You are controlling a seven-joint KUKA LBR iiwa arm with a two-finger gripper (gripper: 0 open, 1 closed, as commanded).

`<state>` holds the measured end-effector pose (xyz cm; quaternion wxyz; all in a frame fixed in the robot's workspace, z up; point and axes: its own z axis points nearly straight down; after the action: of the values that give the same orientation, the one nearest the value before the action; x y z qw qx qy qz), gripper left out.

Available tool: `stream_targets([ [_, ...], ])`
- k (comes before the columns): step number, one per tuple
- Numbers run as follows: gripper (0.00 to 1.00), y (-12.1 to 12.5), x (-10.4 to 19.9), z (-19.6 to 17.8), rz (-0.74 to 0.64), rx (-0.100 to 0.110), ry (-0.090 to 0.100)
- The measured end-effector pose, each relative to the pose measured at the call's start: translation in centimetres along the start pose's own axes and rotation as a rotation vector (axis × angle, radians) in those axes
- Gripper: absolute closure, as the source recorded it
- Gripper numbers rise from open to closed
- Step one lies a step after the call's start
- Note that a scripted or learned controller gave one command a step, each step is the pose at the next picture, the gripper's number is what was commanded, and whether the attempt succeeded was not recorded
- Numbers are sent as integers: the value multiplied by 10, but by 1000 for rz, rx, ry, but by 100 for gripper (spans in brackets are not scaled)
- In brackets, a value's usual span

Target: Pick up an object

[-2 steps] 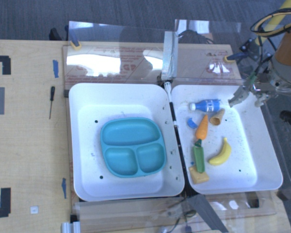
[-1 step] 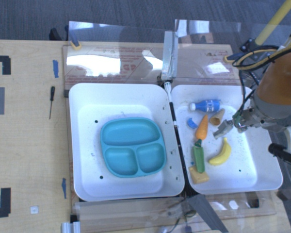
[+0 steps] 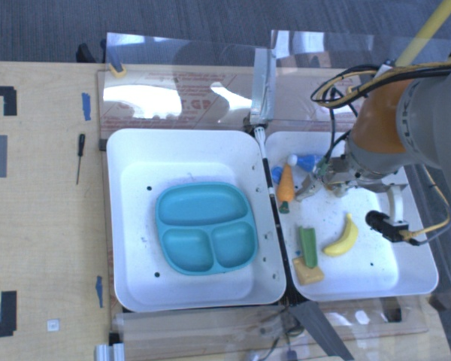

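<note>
Right bin [image 3: 406, 277]: curved yellow banana [image 3: 343, 237], flat green block [image 3: 308, 247], gripper [image 3: 313, 184] nearby.

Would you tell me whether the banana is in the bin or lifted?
In the bin: the banana lies on the right bin's floor, apart from the gripper.
</note>
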<state>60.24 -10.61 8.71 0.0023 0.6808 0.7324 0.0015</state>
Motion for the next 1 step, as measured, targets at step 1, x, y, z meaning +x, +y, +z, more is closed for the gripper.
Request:
stream_targets([
  [1, 0, -65, -5, -1, -15, 1, 1],
])
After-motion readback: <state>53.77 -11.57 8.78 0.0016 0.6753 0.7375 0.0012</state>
